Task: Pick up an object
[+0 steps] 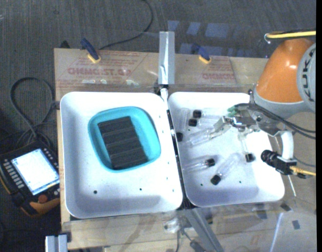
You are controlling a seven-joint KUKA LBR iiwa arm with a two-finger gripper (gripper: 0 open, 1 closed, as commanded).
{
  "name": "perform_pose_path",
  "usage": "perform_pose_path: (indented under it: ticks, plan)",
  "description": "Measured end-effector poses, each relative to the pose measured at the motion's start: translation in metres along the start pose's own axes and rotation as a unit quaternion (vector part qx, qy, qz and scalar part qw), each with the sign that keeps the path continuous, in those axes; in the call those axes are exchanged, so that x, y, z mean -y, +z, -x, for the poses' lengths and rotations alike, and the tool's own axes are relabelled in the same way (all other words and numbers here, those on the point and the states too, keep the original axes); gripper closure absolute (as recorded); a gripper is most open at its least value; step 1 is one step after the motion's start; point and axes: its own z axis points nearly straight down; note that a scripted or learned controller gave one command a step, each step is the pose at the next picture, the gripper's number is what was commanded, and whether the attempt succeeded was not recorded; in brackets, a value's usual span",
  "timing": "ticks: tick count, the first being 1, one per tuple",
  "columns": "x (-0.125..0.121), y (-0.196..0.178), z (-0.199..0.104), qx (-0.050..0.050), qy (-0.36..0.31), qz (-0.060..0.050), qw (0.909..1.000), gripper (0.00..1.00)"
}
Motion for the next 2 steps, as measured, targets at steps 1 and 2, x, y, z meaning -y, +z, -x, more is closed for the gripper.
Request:
perform_pose_path:
  ticks: [1, 2]
  plan:
    - [-0.0166, 0.1112, -0.0201, 0.0, -0.066, 0.002, 0.9978, 0.0]
    - [-0.016, 0.1035, -0.0204, -0.001, -0.065, 0.0, 0.9979, 1.0]
